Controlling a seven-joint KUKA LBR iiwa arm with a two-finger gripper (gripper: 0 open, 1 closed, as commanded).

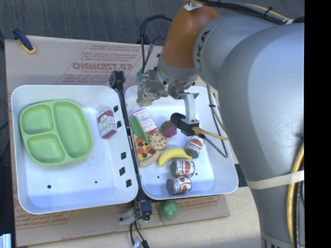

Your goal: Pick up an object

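Starting at the near edge of the bench, a green ball [168,209] sits outside the bins, just beyond the right bin's near rim, so I count it out of reach of a clean pick. Inside the right bin [223,177], two small cans [180,185] lie on their sides by the near rim, one touching the other, rolled together where the floor lets them rest. Past them a banana [174,155] curves across the middle, with a third can [195,145] tilted at its right end. Toward the left wall a pizza slice [144,150] lies flat with a cookie [158,140] overlapping it, a dark purple round piece [168,128] beside that, and a red-and-white packet [144,121] with a green strip leaning on it further back.

My gripper [155,91] hangs over the far left corner of this bin, above the packet; whether it is wide or narrow I cannot tell, and nothing shows held in it. I judge the packet the nearest candidate, though the crowding around it could spoil a grasp.

In the left bin [31,200] a green divided plate [55,132] lies toward the left wall, and a red pouch [106,123] rests near the right wall.
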